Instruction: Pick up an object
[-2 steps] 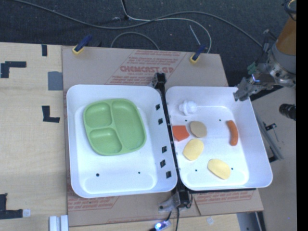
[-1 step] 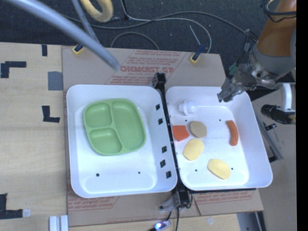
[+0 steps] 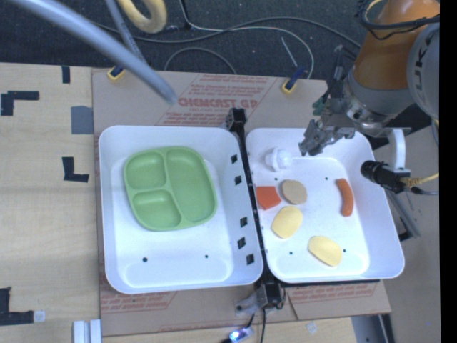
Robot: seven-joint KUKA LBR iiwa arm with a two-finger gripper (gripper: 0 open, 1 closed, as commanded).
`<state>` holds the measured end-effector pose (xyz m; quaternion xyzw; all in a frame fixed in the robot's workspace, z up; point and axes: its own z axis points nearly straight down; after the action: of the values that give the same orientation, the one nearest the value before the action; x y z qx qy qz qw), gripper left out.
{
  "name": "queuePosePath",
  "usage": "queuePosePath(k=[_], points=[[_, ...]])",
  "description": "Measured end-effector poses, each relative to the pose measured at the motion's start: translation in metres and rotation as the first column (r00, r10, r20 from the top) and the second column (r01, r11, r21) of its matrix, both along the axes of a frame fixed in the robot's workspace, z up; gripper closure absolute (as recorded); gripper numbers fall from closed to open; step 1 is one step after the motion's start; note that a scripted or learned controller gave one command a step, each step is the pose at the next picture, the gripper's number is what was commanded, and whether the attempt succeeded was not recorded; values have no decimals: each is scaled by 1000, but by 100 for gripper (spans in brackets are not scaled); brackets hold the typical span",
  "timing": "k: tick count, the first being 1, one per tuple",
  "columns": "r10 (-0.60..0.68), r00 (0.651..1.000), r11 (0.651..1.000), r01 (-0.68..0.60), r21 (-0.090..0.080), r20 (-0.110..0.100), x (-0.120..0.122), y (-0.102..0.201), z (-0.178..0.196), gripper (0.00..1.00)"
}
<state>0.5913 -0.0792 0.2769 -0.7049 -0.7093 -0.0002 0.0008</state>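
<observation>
The tool (image 3: 314, 143) hangs over the back edge of the right bin (image 3: 378, 263), at the end of the grey arm (image 3: 389, 56) reaching in from the right. Whether it is spread or pressed together I cannot tell; it shows as a dark shape at this slant, and nothing is visibly pinched in it.

The pickable things all lie in the right bin. A small white piece (image 3: 277, 160) sits just left of the tool and nearest to it. Below that are an orange wedge (image 3: 267, 198) and a tan disc (image 3: 293, 191), close together, with a yellow piece (image 3: 287, 222) just under the disc. A second yellow piece (image 3: 325, 250) lies toward the front, and a red sausage (image 3: 345, 196) lies apart on the right side. The left bin (image 3: 121, 263) holds a green divided plate (image 3: 170, 188).

This looks like the approach step: nothing is lifted yet. The white piece seems the likeliest target. The next move calls for a small shift left and a drop straight down over one piece; the wedge, disc and yellow piece crowd each other, so a grasp there risks nudging a neighbour.
</observation>
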Motion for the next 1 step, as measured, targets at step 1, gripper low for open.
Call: queuePosePath(k=[1], points=[[-1, 1000, 1000, 1, 0, -3, -22, 50, -8, 100]])
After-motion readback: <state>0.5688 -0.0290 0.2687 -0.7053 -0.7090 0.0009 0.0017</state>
